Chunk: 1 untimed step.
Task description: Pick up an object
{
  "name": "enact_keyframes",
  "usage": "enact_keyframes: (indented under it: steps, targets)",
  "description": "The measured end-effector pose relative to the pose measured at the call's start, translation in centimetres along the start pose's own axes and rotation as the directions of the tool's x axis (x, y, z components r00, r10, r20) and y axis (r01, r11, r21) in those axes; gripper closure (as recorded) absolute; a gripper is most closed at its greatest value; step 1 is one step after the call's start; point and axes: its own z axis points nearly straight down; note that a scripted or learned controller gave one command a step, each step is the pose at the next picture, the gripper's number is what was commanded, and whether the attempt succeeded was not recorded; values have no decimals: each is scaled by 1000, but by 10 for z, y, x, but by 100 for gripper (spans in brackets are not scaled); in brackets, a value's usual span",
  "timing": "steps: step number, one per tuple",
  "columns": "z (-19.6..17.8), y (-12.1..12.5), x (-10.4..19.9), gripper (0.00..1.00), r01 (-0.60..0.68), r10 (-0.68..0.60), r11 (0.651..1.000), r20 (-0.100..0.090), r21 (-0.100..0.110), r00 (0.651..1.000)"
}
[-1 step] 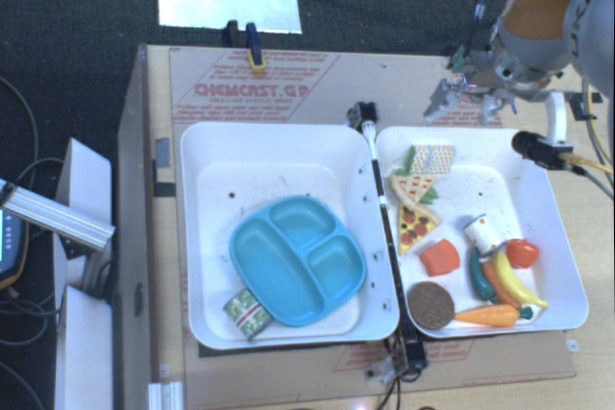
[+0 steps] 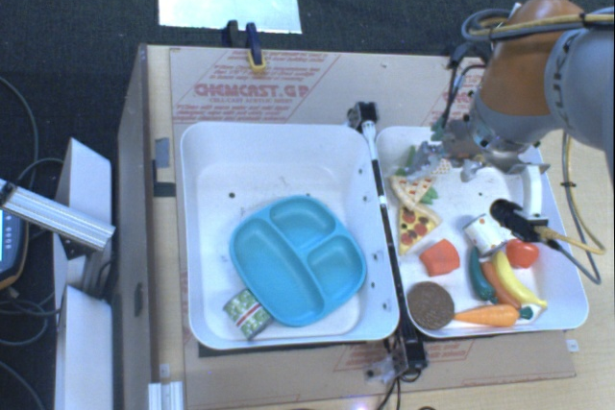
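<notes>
Many toys crowd the right bin (image 2: 577, 307) — pizza (image 2: 411, 190) lies just beside the end effector (image 2: 444, 158), whose opening I cannot tell — so a clean descent onto one isolated piece looks wisest.

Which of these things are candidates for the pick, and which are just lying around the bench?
Candidates, in the right bin:
pizza slices
red block
brown round disc
carrot
banana
gripper above the bin's far end

Lying about:
blue divided plate in the left bin
small patterned packet beside that plate
clamp on the bench's far edge
</notes>
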Motion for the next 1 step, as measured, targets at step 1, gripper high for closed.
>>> enact_keyframes:
  steps: [1]
  targets:
    - [49, 25, -16, 0, 0, 0, 1000, 1, -1, 1000]
